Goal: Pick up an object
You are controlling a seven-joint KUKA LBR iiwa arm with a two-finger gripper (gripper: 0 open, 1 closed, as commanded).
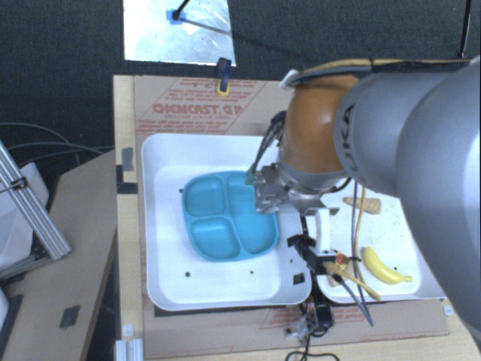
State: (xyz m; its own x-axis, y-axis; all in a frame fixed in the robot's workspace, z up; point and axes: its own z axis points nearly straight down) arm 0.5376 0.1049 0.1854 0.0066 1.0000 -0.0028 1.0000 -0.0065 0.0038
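Gripper (264, 194) at blue tray's (225, 224) right edge; grip apparently unreadable; banana (385, 267) in right bin (421, 290).

Bulky grey arm (421, 149), orange wrist band (316, 126)

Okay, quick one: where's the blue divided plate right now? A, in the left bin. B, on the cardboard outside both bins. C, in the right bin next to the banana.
A: the blue divided plate lies flat in the left bin, while the banana lies in the right bin.
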